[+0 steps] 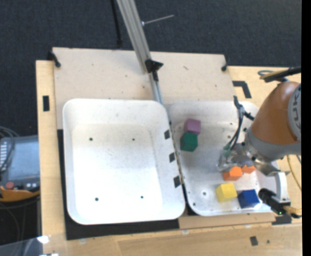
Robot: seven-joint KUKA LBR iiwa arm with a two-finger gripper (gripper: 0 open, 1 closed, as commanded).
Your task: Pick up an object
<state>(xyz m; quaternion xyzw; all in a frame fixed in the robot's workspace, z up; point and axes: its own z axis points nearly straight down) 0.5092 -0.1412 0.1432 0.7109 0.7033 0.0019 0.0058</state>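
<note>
Orange block (234,171) in right bin (208,196), gripper (229,163) directly over it, finger state unclear; yellow block (226,191), blue block (247,198) near.

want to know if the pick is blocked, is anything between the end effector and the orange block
Nothing visible stands between them. The end effector sits right over the orange block in the right bin. The yellow block and blue block lie nearer the front rim, beside the orange one, not over it.
</note>
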